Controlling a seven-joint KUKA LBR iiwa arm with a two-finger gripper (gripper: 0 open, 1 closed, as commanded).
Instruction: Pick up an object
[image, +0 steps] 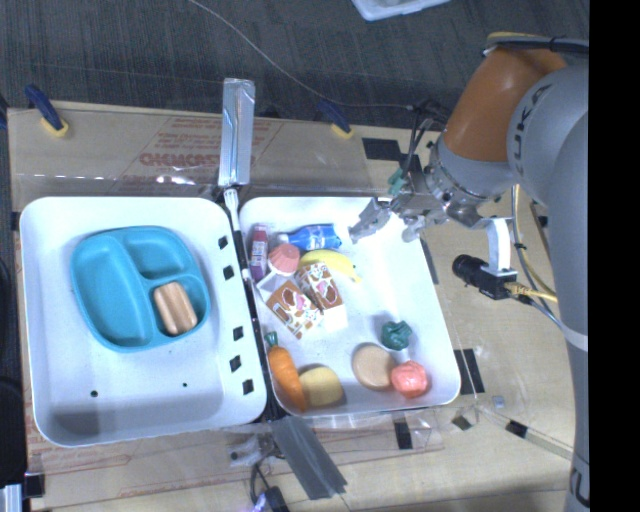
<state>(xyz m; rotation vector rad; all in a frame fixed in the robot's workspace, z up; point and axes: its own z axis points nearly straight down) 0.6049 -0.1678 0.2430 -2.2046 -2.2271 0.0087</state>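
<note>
Overhead, end effector (388, 222) hovering at the right bin's (438, 322) far edge, fingers (362, 226) spread wide, gripping nothing. Below and left, just beside: blue bottle (312, 237), banana (332, 263), pink cup (284, 258). Mid-bin, two snack cartons (306, 296) touching. Along the near wall: carrot (284, 373), potato (321, 385), cookie (371, 366), peach (409, 378), green toy (396, 334). Left bin (60, 400) bearing a blue tray (110, 290) with a sausage (175, 307).

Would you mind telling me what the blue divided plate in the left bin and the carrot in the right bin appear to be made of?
The blue divided plate looks like moulded plastic with a smooth, semi-matte finish: uniform colour, rounded compartment ridges, soft highlights. The carrot seems to be toy plastic or rubber, with an even saturated orange and a slight sheen; which of the two cannot be told. The bins look like white plastic too.
</note>
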